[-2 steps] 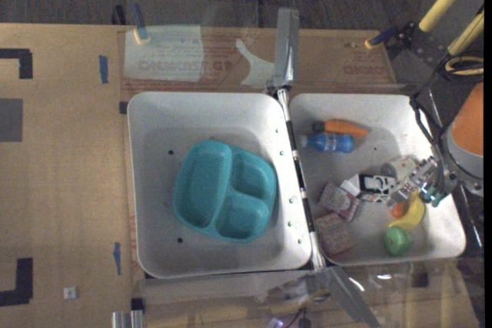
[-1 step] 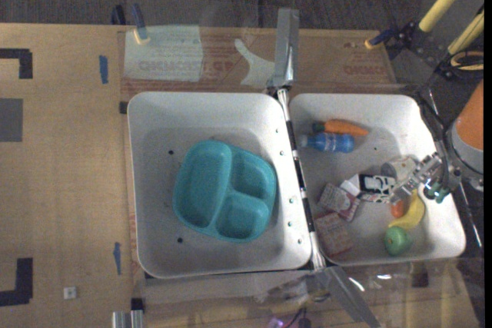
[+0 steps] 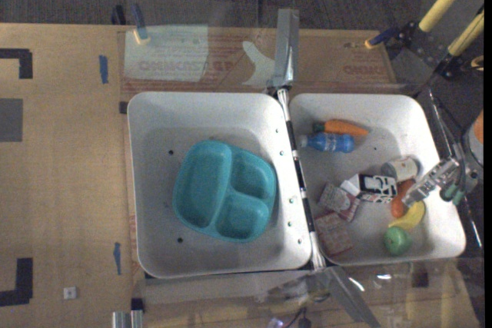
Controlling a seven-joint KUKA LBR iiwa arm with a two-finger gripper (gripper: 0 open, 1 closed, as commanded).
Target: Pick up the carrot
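The gripper (image 3: 421,192) reaches into the right bin (image 3: 421,113) from its right wall, and its pale fingers (image 3: 432,179) slant down and to the left. Whether they are spread or pressed together cannot be told here; they blur into one light streak, and nothing can be seen pinched between them. Their tips lie over a small cluster near the bin's right side: a reddish piece (image 3: 399,206), perhaps a tomato, just under the tips, a yellow banana (image 3: 410,217) touching it below, and a green apple (image 3: 397,240) lower still. Just left of the fingertips sit a grey can (image 3: 402,168) and a black-and-white carton (image 3: 375,187).

The carrot (image 3: 343,127), orange with a green end, lies well apart from the gripper near the bin's top wall, directly above a blue bottle (image 3: 329,142). Two brownish packets (image 3: 335,215) lie towards the bin's left. In the left bin (image 3: 154,119) rests a teal divided plate (image 3: 225,190).
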